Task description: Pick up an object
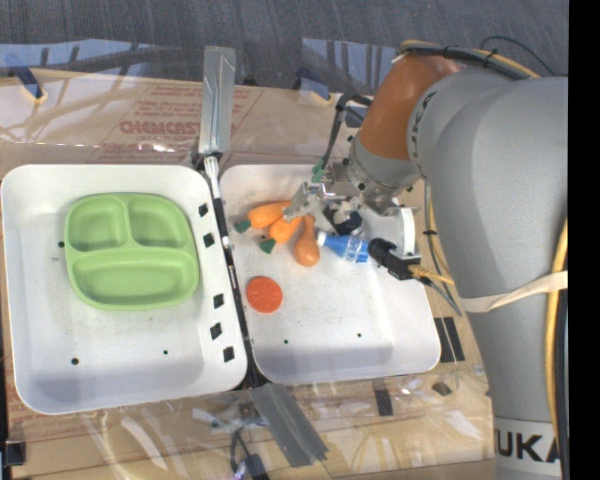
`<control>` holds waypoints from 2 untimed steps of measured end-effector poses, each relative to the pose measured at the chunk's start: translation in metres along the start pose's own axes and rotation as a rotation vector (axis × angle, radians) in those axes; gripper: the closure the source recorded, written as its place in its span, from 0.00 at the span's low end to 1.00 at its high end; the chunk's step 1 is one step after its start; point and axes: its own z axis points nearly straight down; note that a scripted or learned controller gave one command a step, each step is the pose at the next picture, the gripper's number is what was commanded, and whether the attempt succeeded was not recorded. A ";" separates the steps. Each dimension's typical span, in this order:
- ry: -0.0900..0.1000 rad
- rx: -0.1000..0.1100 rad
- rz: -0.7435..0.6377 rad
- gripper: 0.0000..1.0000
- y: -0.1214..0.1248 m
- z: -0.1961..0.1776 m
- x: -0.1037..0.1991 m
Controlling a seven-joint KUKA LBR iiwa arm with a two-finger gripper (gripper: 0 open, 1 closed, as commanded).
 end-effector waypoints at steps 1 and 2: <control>0.000 0.010 0.057 0.00 -0.008 0.024 0.027; 0.002 0.009 -0.174 0.00 -0.057 -0.076 0.072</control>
